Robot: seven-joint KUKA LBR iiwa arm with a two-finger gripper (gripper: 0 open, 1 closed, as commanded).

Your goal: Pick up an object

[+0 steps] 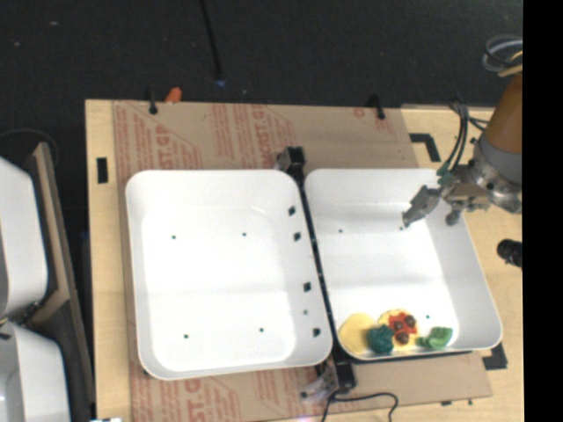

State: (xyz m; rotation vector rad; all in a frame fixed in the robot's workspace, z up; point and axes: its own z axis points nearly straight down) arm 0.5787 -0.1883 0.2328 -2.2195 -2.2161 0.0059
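Claw (431, 207) hangs over the back part of the right bin (378, 262), near its far right corner, w/ nothing between its prongs. Two prongs show: a longer grey one slanting down-left and a short one to its right w/ a gap between, so it reads as spread apart, not gripping anything.

Pickable stuff sits at the opposite end of that same bin, along the near edge: a pale yellow flat piece (354, 331), a teal lump (380, 341) resting on it, a red-and-dark piece (402, 323) just beside the teal one, and a small green piece (436, 337) to the right, close to the near wall. They're bunched together, touching or nearly so. Left bin (211, 271) has only its white floor w/ a few dark dots.

To do this step well, imo: bring the claw across toward the near edge before dropping, keep the prongs wide, and aim at one item rather than the whole pile. Green piece looks most separate, but it's tight to the wall, so a prong could catch the rim. Teal lump stands taller and prob gives a better bite; straddle it w/o shoving the red piece.

Arm (503, 126) comes in from the right, orange band above the grey wrist, cables looping off it. Wrist is tipped so the claw points down and leftward into the bin, well apart from the pile.
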